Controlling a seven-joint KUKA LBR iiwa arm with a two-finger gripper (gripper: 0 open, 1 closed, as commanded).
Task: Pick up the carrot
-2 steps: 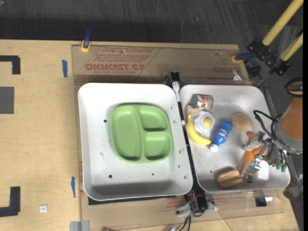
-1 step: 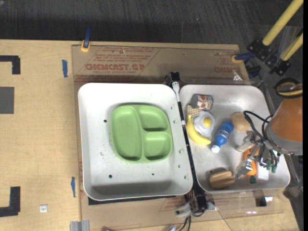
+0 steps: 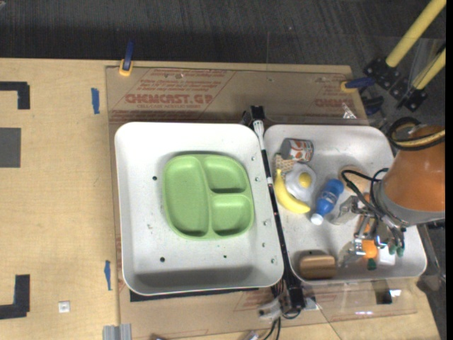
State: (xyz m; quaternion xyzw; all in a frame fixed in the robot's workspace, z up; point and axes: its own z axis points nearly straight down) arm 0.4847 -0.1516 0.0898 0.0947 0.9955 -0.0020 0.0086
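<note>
Cardboard sheeting is covering the bench, and two shallow white bins are sitting on it side by side, a left white plastic bin (image 3: 134,190) and a right white plastic bin (image 3: 333,137). A pale green three-compartment plastic plate (image 3: 209,195) is lying in the middle of the left one. The right bin is holding the clutter: a yellow toy banana (image 3: 287,195) curving beside a pale round lidded cup (image 3: 303,179), a small white and orange printed can (image 3: 297,149) above them, a blue plastic bottle with a white cap (image 3: 325,198) lying tilted, and a brown wooden block (image 3: 317,265) near the front wall. The grey arm with its orange band (image 3: 419,183) is reaching in from the right, and the two-finger gripper (image 3: 368,241) is hanging low over the bin's front right corner. A small orange carrot-like piece (image 3: 367,247) is showing right at the fingertips, just right of the brown block (wires and the wrist are crowding this spot). Whether the jaws are parted or clamped, and whether the carrot is actually between them, I cannot tell. Judging from this, the step in hand is the grasp itself. Doing it well is likely meaning centring the fingers across the carrot's narrow width, keeping clear of the bin wall and the block, closing fully before rising, then lifting straight and slowly.
</note>
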